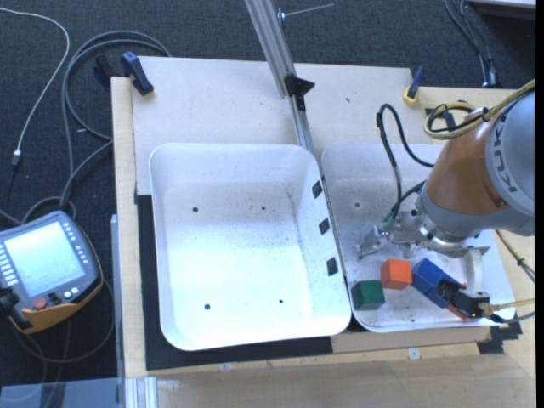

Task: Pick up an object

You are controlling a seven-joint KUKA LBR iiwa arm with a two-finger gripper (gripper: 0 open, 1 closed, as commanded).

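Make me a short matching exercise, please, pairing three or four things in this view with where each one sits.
Things:
1. green block
2. orange block
3. blue object
4. teach pendant

Places:
A. on the floor, off the bench's left side
B. right bin, near its front left corner
C. right bin, right of the orange block
D. right bin, between the green block and the blue object

Pairs: 1-B, 2-D, 3-C, 4-A
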